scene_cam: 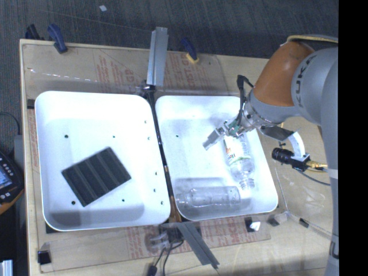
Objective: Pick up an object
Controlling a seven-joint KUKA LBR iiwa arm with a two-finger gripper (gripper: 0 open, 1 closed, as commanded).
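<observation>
Clear bottles [238, 157] crowd right bin's [172, 154] right and near edges — fingers [214, 138] state unclear.

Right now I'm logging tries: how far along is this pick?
Done: the arm has reached into the right bin, and its claw sits above the upright-lying clear bottle. In hand: nothing visibly gripped. Left: grasp and lift a bottle; the second clear bottle and the dark ribbed panel in the left bin lie untouched.
</observation>
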